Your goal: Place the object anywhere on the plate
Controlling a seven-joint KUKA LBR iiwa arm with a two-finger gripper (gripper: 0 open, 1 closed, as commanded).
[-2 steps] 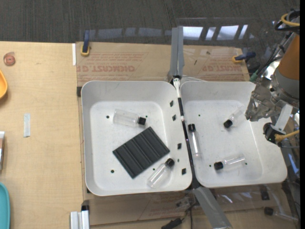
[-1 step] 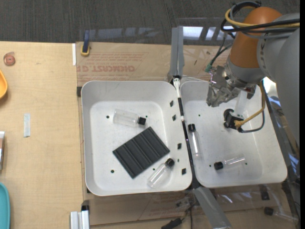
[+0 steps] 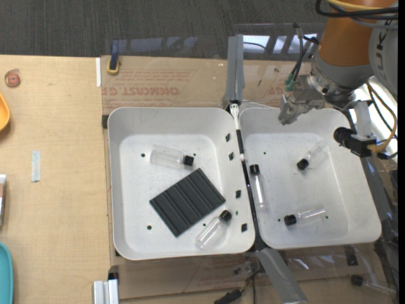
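Observation:
A dark ribbed rectangular plate (image 3: 187, 201) lies flat and turned at an angle in the left bin (image 3: 126, 170). Two clear vials with black caps share that bin: one (image 3: 171, 158) behind the plate, one (image 3: 212, 229) touching its front right corner. The right bin (image 3: 354, 227) holds three more such vials: one (image 3: 311, 156) near the back, one (image 3: 305, 216) near the front, one (image 3: 257, 185) along the left wall. My gripper (image 3: 289, 114) hangs over the right bin's back left rim, apart from every vial, and I see nothing in it.
The two bins meet at a ridge with black clips (image 3: 241, 163). Cardboard (image 3: 164, 84) lies behind the bins. A wooden bench top (image 3: 50, 170) stretches to the left. Cables and a black fitting (image 3: 352, 139) hang by the arm over the right bin's back right.

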